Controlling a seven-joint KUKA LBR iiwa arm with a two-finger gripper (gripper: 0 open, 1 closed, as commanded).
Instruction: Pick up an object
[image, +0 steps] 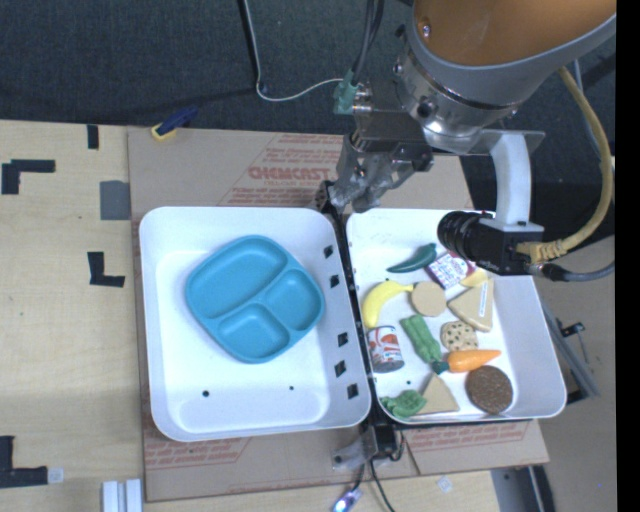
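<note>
Gripper (338, 198) poised over far end of seam between 2 bins, above right bin's (540, 330) far-left corner; cannot tell whether spread or pressed together, nothing seen pinched. Candidate objects heaped in right bin: banana (383, 298), carrot (472, 359), can (386, 347), brown cookie (489, 388). Left bin (170, 390) carries blue divided plate (254, 297), likely drop spot. Pick judged not yet begun.

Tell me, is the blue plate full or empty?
Empty. The blue three-compartment plastic plate in the left white bin shows only bare blue sections.
</note>
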